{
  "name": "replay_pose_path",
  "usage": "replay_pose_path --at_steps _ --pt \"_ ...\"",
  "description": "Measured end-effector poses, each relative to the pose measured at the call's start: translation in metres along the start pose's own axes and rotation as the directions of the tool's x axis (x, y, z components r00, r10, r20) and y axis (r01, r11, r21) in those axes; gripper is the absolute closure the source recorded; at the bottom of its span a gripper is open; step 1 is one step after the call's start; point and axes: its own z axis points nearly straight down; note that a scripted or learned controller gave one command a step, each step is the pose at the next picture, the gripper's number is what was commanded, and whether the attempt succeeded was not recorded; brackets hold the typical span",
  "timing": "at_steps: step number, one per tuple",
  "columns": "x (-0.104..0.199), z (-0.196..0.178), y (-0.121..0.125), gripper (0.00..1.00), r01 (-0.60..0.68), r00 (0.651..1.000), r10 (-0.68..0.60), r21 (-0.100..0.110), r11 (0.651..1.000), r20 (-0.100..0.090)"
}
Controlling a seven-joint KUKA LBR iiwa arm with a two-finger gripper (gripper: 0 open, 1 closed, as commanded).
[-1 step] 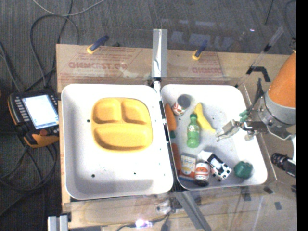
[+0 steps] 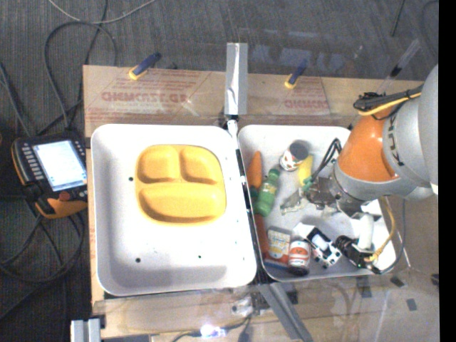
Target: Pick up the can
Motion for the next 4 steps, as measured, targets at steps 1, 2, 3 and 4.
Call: replay_pose_path --at_steps 1,2,3,4 --pt "-0.004 -0.042 0.045 0.00 -0.005 1.000 0.005 0.011 1.000 0.000" --pt "0.018 -0.015 0.131 0.00 -0.031 1.000 0.031 0.011 0.999 0.003" --pt "0.019 -0.030 0.134 1.00 -0.028 1.000 0.028 0.001 1.000 0.008" --pt "0.092 -0.091 0.104 1.00 -0.230 0.973 0.230 0.011 0.973 0.004"
